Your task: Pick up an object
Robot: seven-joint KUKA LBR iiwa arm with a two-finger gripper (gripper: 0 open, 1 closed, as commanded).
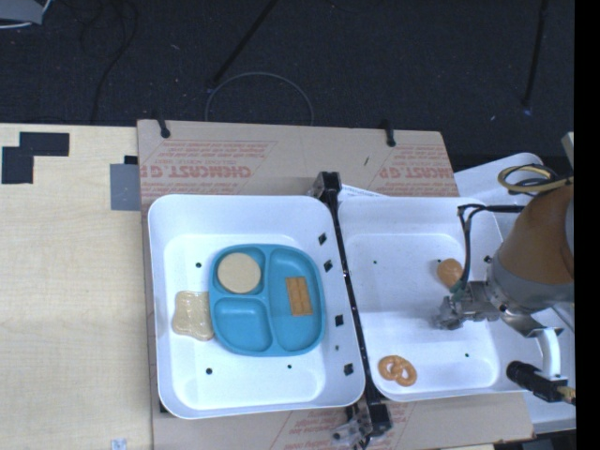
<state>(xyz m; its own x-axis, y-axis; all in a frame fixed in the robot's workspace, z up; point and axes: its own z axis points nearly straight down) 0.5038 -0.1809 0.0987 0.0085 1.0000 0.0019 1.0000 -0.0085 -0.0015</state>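
In the right bin (417,251), the gripper (454,313) sits low near the 3 o'clock wall; can't tell its fingers' state. A small orange-tan object (450,272) lies just at its 12 o'clock. A pretzel (397,370) lies at the bin's 7 o'clock. The left bin (183,223) carries a blue tray (253,331) with a round cracker (238,273), a rectangular cracker (299,295), and a pale piece (192,315) beside it.

Two bins (178,251) of smooth white plastic, faintly glossy. Blue tray (267,331) of smooth matt plastic. Printed brown cardboard (281,162) at 12 o'clock of the bins, matt. Pale bench (66,326) with a wood-grain look, matt. Dull grey metal on gripper (455,312). Pretzel (397,370) glazed brown, slightly shiny. Dark floor (375,45) like rough carpet.
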